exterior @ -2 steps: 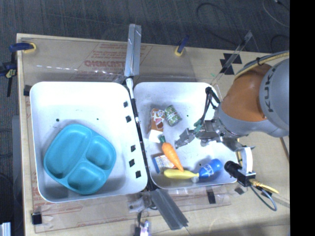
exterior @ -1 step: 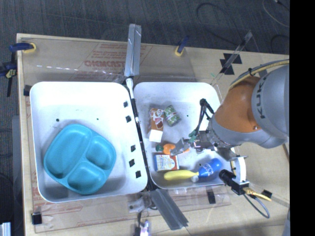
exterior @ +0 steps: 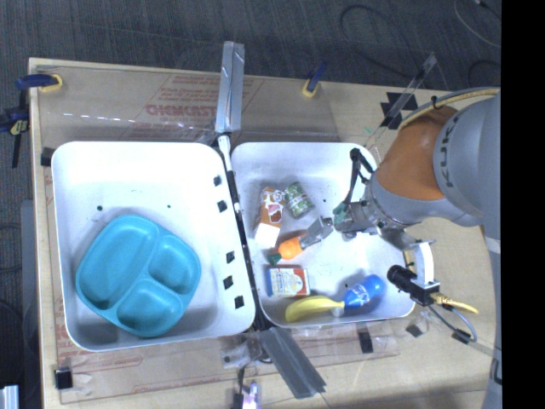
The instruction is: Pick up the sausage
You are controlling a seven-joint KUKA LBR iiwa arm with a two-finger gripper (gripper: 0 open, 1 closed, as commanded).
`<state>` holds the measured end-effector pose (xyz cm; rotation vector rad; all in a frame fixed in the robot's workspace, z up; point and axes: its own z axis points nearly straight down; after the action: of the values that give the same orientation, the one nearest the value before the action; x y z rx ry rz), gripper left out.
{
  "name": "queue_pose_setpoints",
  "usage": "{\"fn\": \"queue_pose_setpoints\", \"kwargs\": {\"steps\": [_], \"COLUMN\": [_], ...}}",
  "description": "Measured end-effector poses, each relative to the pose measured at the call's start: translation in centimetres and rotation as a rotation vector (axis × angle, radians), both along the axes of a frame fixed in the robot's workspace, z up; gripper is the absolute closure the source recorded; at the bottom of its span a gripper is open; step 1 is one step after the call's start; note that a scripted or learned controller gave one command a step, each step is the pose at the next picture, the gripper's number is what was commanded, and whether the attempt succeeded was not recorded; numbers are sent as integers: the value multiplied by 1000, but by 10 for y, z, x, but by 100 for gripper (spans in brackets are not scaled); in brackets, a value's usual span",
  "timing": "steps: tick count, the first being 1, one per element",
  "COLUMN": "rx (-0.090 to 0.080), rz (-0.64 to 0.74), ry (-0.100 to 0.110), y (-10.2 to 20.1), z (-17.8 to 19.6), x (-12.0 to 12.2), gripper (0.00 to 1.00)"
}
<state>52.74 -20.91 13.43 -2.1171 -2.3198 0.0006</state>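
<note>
The grey arm with its orange band (exterior: pixel 417 164) reaches in from the right over the right-hand shallow white bin (exterior: pixel 324 156), and its metal pincer (exterior: pixel 313 233) sits low in the middle of that bin, angled toward the left. Just beside its tip lies a small orange rounded object (exterior: pixel 289 248), possibly the sausage, though the picture is too coarse to be sure; the two look to be touching or nearly so. Whether the pincer is apart or together cannot be told from this angle.

Crowding that spot are a brown-and-white carton (exterior: pixel 271 206) and a green patterned packet (exterior: pixel 297 199) above it, a small red-and-white box (exterior: pixel 287 280) below it, a yellow banana (exterior: pixel 312 308) along the near wall, and a blue bottle (exterior: pixel 364 293) touching the banana's right end.

The left-hand white bin (exterior: pixel 128 164) holds a turquoise divided plastic tray (exterior: pixel 138 273). Both bins rest on the pale wooden worktop (exterior: pixel 128 88).
</note>
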Motion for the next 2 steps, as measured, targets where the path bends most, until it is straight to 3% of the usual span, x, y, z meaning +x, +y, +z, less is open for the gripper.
{"fn": "queue_pose_setpoints", "kwargs": {"steps": [1,2], "rx": [0,0], "rz": [-35,-85], "ry": [1,0], "y": [13,-1], "z": [-17,27], "x": [-20,40], "gripper": [0,0]}}
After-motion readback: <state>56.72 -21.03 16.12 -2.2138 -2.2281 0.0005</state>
